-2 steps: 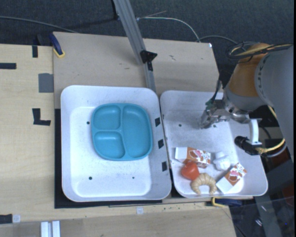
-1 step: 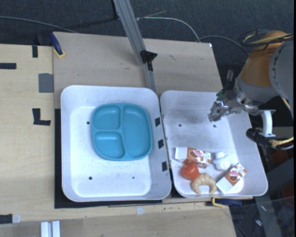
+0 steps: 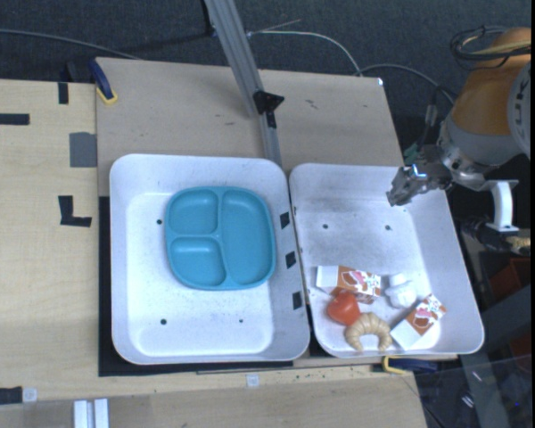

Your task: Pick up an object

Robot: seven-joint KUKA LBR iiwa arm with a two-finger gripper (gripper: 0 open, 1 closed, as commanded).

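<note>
End effector [image 3: 403,188] at upper right edge of right bin [image 3: 366,212], grip state impossible to tell. Croissant [image 3: 368,330], tomato [image 3: 343,308], 2 packets lower right. Blue plate [image 3: 220,237] in left bin [image 3: 134,266].

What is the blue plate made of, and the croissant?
The blue divided plate looks like smooth matte plastic: one even colour, with moulded compartments. The croissant is probably a plastic toy, judging by its uniform tan, slightly shiny surface, though that is hard to confirm.

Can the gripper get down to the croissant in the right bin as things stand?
Probably yes. The gripper hangs over the right bin's far edge, and the croissant lies uncovered near the front. A red piece and small packets crowd it, so finger room looks tight.
</note>
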